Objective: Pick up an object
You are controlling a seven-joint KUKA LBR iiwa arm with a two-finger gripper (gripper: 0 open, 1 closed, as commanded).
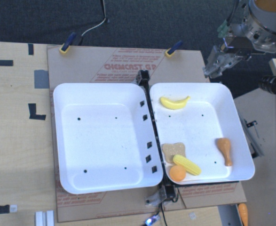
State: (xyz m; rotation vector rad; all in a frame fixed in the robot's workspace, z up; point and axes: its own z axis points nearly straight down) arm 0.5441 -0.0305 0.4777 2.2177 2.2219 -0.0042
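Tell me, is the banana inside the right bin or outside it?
Inside. The banana lies flat on the right bin's floor, near its far wall.

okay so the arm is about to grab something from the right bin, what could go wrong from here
The corn cob, orange and bread slice crowd together by the right bin's near wall, so a grab there may nudge neighbours or hit the wall. The chicken drumstick lies near the far-right wall, which leaves little room.

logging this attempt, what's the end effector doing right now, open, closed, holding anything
End effector: above the right bin's far corner, nothing seen in it; open or closed cannot be told.
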